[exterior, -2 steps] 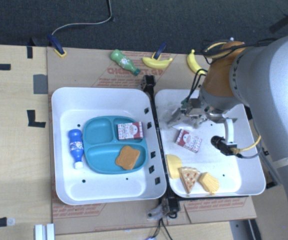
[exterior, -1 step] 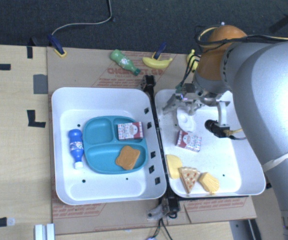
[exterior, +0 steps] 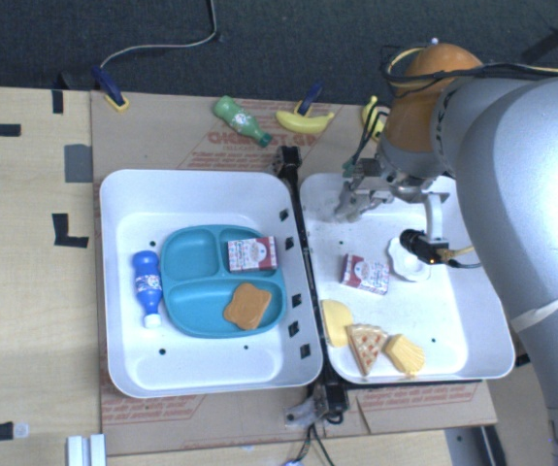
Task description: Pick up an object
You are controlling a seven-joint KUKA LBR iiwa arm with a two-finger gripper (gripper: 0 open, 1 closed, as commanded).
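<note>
Gripper (exterior: pixel 356 197) is hovering over the far end of the right bin (exterior: pixel 473 357), above bare floor; whether its fingers are parted cannot be told, nothing visibly held. Likely the approach step. Nearest pick, a small red carton (exterior: pixel 365 273), is lying nearer the camera; next move calls for shifting over it and descending.

Two bins (exterior: pixel 123 289) — toy food scattered

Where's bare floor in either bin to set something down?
Left bin: the strip along its back wall, behind the tray, and the front strip. Right bin: the patch between the carton and gripper. Crowded: front, around the pizza and cheese.
</note>
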